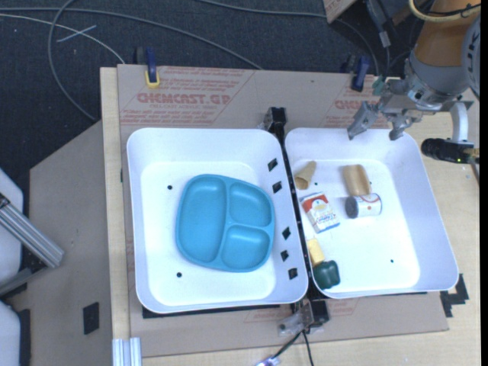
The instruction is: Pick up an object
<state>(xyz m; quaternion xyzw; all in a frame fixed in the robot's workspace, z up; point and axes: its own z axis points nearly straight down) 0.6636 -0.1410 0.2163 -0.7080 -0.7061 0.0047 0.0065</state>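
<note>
Spanning the bench, two white bins sit side by side: the left bin (145,204) bears a blue divided plate (225,223), the right bin (427,227) the small things. Above its far edge hangs the gripper (379,125), fingers spread wide with nothing between them (so no pickup has happened yet). Everything remains: choose, descend, close, lift. Candidates lie near the divider: a red-and-white packet (321,212), a brown roll (355,179), a small can (363,206), a cone (305,174), a green-capped yellow piece (323,264).
</note>
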